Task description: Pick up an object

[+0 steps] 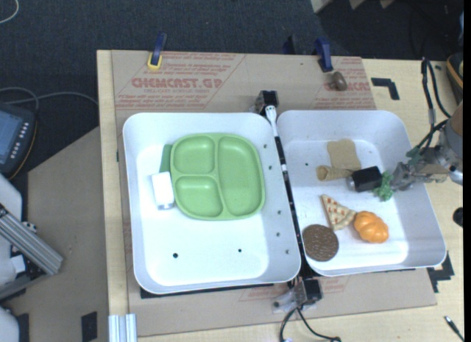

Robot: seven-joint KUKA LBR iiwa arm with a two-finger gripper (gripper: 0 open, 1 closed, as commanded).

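The right bin [412, 131] holds several small things. A black block [365, 179] lies beside a tan cone [329, 173] and a tan flat piece [342, 153]. Nearer the front are a pizza slice [336, 211], an orange fruit [370, 227] and a round brown cookie [321, 242]. A small green piece [385, 188] sits just right of the black block. My gripper [402, 176] reaches in from the right edge, low over the bin, its tip right at that green piece. Whether it touches the piece is unclear.
In the left bin [206, 267] lies a green divided plate [218, 176], with a small white block [163, 190] against its left side. A black divider with clips [280, 164] runs between the bins. Cables hang at the right edge.
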